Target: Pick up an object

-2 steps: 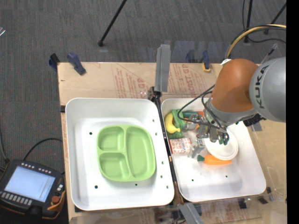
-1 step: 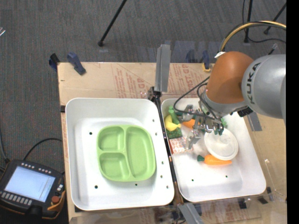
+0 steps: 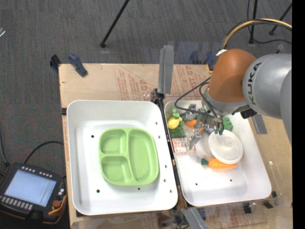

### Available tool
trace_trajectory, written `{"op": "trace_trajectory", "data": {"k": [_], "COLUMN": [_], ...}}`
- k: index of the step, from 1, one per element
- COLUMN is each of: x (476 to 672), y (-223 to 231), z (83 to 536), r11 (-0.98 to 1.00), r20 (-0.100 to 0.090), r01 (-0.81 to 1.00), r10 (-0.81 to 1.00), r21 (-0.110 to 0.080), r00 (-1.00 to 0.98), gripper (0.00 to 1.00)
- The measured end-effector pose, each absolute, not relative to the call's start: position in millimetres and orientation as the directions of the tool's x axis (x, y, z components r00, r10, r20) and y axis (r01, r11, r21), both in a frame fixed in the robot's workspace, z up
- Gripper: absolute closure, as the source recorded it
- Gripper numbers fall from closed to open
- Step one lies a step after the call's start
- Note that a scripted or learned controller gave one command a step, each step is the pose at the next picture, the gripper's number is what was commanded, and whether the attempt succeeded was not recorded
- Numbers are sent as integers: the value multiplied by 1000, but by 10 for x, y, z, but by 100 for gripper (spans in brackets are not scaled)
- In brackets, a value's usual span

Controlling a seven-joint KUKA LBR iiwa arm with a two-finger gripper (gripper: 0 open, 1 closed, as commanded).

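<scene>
end effector (image 3: 198,133) low in right bin (image 3: 257,180), among the clutter left of white bowl (image 3: 227,147) | grip state: cannot tell | candidates: lemon (image 3: 173,123), carrot (image 3: 220,164) just below bowl | likely probing the pile for a grasp

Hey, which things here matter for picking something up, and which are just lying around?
Matter for the job:
pincer
right bin
carrot
white bowl
lemon
green toys

Lying around:
left bin
green divided plate
handheld screen
tripod legs
</scene>
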State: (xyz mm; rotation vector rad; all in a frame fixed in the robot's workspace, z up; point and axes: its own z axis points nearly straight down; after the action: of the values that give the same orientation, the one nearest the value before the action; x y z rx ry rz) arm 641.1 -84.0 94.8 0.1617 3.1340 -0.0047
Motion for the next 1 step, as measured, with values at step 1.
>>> {"op": "trace_trajectory", "data": {"k": [1], "x": [6376], "y": [-901], "z": [949], "r11": [969], "r20": [-6], "r01": [246], "r10": [246], "r21": [2], "r00": [-969], "gripper": [0]}}
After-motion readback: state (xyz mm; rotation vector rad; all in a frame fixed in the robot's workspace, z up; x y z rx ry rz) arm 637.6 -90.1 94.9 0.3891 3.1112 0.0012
